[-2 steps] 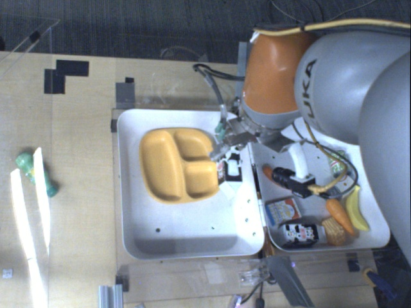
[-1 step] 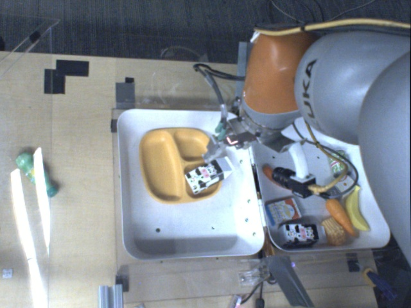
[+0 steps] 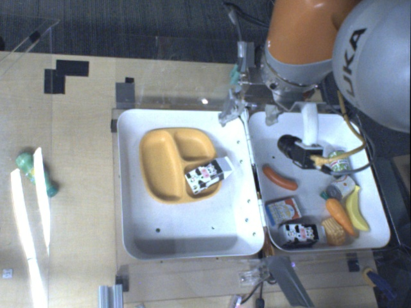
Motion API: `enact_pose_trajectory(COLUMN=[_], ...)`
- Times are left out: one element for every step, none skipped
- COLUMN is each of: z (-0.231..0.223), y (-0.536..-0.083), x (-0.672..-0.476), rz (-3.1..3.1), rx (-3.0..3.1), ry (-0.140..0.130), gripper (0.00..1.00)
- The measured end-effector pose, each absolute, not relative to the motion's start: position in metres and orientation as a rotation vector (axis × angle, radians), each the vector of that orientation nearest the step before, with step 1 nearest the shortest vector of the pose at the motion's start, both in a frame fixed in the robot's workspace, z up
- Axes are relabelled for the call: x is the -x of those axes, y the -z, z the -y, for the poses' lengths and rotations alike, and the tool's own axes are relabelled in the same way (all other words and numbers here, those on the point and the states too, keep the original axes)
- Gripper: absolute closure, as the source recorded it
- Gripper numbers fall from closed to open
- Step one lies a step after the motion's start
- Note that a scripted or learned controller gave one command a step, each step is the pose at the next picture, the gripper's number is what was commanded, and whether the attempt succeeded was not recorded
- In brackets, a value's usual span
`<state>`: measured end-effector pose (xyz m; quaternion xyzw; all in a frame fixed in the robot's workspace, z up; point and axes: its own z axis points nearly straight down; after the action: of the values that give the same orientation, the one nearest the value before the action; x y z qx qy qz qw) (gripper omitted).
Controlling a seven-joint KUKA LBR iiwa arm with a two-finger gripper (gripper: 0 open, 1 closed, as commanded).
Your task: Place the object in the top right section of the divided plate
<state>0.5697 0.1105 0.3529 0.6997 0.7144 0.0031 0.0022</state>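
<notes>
A yellow divided plate (image 3: 160, 165) lies in the left bin (image 3: 192, 246). A small black-and-white carton (image 3: 204, 175) rests tilted in the plate's lower right section, with one end over the plate's rim. The top right section (image 3: 192, 143) holds nothing. My gripper (image 3: 231, 111) hangs over the back rim between the two bins, above and to the right of the plate, apart from the carton. Nothing shows in its grasp.
The right bin (image 3: 379, 236) holds a red sausage (image 3: 279, 177), a carrot (image 3: 338, 215), a banana (image 3: 356, 207), a small printed box (image 3: 284, 209), a second black-and-white carton (image 3: 298, 233), a cracker (image 3: 334, 231) and a can (image 3: 338, 162). The arm's bulk covers the right bin's back.
</notes>
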Motion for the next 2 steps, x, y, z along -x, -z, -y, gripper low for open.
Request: enact_pose_trajectory(z=[-0.066,-0.017], y=[-0.437,-0.436], x=[-0.581,-0.634], rz=[-2.185,-2.191], rx=[-2.251,-2.245], ry=[-0.009,-0.006], gripper=[0.00,0.00])
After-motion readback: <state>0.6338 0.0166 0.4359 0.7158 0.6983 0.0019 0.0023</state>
